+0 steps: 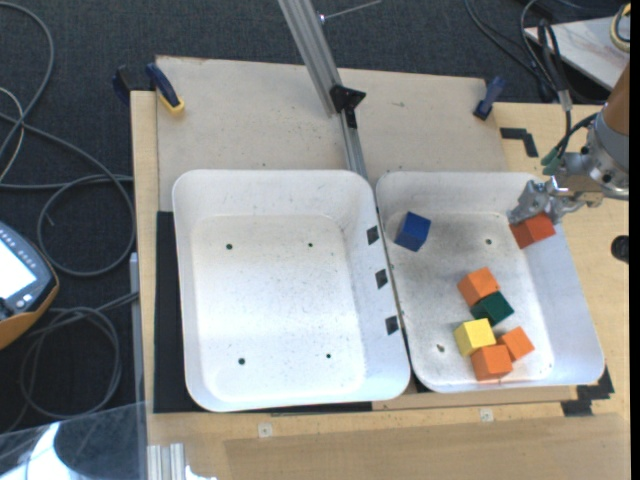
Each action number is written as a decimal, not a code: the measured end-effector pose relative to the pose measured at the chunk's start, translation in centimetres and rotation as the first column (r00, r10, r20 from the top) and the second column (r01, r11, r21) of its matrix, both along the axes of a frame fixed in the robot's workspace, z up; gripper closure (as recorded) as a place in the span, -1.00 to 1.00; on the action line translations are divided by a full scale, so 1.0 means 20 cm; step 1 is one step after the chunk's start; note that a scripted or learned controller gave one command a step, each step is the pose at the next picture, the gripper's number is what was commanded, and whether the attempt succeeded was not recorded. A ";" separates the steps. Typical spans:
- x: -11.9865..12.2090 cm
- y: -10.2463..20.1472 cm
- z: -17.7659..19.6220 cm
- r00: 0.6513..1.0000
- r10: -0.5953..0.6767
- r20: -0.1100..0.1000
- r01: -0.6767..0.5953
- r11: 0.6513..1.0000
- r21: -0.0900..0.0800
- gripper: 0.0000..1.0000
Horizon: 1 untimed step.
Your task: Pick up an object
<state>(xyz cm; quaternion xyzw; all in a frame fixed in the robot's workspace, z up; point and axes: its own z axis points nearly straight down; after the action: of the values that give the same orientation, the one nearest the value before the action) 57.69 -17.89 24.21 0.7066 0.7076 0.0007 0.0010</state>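
The silver two-finger gripper (pixel 537 208) grips a red-orange block (pixel 533 230) above the right white plastic bin's (pixel 570 298) far right side. A blue cube (pixel 411 230) sits apart. Clustered near the front: three orange cubes (pixel 478 285), one dark green cube (pixel 494 307), one yellow cube (pixel 474 335). The left white bin (pixel 200 268) adjoins on the worktop (pixel 250 118).

Two bins side by side on the bench
The right white plastic bin (pixel 560 268) held a blue wooden cube (pixel 411 231) at ten o'clock and a cluster of small wooden blocks (pixel 490 325) at five.
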 end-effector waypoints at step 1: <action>-0.09 0.25 -0.04 1.000 0.003 -0.005 -0.003 1.000 0.004 1.00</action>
<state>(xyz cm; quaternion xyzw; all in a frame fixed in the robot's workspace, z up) 55.87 -12.88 23.50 0.7055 0.7088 0.0001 -0.0023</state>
